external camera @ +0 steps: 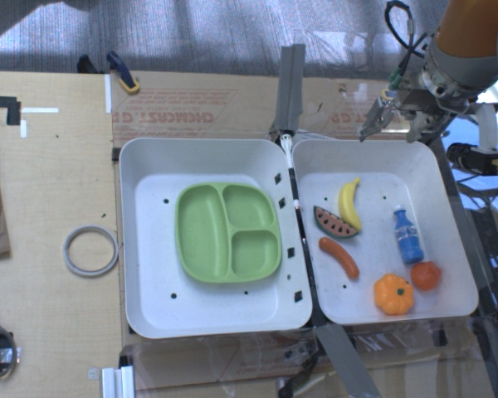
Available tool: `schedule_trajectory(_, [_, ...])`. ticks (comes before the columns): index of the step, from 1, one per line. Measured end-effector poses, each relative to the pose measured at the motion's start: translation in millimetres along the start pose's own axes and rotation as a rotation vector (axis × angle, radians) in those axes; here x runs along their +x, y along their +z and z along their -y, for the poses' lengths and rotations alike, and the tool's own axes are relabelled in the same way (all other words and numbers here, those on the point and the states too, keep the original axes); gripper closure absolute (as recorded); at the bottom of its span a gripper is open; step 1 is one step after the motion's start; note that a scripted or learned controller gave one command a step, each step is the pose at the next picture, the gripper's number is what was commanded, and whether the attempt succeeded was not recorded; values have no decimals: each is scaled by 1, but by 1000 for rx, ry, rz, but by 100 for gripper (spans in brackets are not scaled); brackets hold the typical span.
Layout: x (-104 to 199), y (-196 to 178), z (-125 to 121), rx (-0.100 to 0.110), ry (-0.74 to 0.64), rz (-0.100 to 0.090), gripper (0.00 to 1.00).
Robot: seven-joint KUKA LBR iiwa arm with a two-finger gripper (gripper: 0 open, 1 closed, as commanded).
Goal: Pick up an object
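Hovering my gripper (pixel 392 116) over the right bin's (pixel 448 305) far rim, fingers spread and empty, I see the banana (pixel 350 204) lying nearer me and leftward, long axis roughly front-to-back.

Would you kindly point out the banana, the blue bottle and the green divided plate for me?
banana (pixel 349 203): camera view, middle of its curved yellow body.
blue bottle (pixel 407 239): camera view, its label, mid-body.
green divided plate (pixel 201 222): camera view, floor of its large left compartment.

Six toys lie loose in the right bin (pixel 448 189).
Banana (pixel 350 203) touching melon slice (pixel 335 222), sausage (pixel 339 257) below; blue bottle (pixel 407 237), tomato (pixel 426 275), pumpkin (pixel 394 294).
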State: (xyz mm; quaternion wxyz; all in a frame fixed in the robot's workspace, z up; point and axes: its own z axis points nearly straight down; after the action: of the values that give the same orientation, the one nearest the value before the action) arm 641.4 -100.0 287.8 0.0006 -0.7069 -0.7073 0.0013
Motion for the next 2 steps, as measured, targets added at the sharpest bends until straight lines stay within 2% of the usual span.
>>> schedule_trajectory(1, [-33, 85, 79, 1, 0, -1, 0])
schedule_trajectory(2, [-36, 197, 52, -2, 107, -1, 0])
